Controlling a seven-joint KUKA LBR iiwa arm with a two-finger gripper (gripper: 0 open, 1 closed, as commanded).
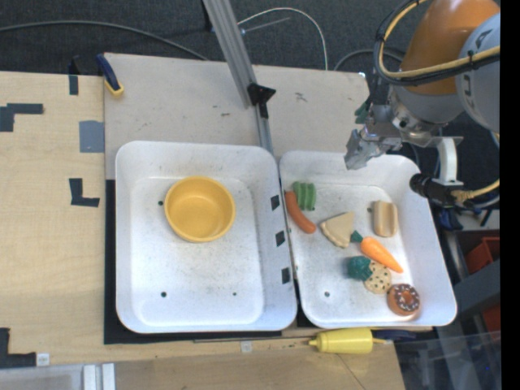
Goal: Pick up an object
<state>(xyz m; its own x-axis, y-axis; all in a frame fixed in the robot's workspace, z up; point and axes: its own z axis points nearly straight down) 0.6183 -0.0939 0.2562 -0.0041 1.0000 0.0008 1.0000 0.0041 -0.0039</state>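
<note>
My gripper [361, 154] hangs over the far edge of the right bin [341, 299], with nothing seen between its fingers. In that bin lie a green vegetable [305, 194], an orange sausage [299, 213], a tan wedge [338, 229], a bread piece [383, 218], a carrot [380, 254], a teal piece [358, 267], a cookie [377, 279] and a chocolate donut [403, 299]. The toys sit below and to the front of the gripper, apart from it.
The left bin [138, 291] holds a yellow bowl [200, 209]. A yellow mustard bottle [346, 342] lies on the bench in front of the right bin. A grey metal post [231, 43] slants up between the bins at the back. Cables run behind.
</note>
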